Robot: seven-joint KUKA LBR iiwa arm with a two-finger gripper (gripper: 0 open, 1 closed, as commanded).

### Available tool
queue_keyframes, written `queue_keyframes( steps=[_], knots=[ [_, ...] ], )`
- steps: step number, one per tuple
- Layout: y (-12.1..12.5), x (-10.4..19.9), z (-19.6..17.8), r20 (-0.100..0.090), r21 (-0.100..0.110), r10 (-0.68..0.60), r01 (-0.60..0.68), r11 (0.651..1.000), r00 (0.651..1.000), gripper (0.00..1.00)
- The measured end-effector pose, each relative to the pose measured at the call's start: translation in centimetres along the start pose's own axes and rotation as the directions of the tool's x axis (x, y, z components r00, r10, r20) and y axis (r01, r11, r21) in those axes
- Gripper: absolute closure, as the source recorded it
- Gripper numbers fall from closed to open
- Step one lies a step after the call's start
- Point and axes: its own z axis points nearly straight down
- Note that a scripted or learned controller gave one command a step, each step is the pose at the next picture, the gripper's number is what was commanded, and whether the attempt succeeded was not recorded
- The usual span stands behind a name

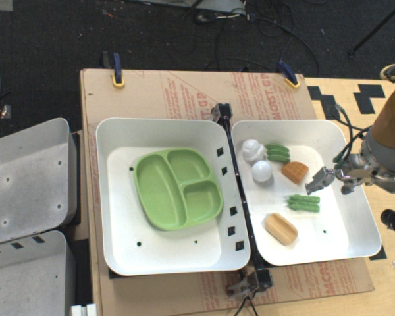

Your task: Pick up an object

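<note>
The right bin (355,239) holds several small items. A white bottle-like piece (251,150) and a white ball (261,171) lie near its left wall. Beside them are a green pod (277,153) and an orange-brown waffle piece (294,172). A green bean bundle (304,203) and a tan bread roll (281,229) lie nearer the front. My gripper (334,182) hangs over the bin's right half, just right of the waffle and above the beans. It is open, with nothing between its fingers.
The left bin (112,242) holds a green divided plate (179,188). A black divider (237,189) runs between the bins. Grey metal trays (26,176) sit off the bench to the left. Clamps (118,71) hold the board's far edge.
</note>
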Motion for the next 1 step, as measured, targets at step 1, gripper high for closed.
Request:
queue_keyframes(
  steps=[1],
  knots=[
    [-0.14,-0.03,4.31,-0.001,0.003,0.002,-0.002,1.0,1.0,0.0]
  ],
)
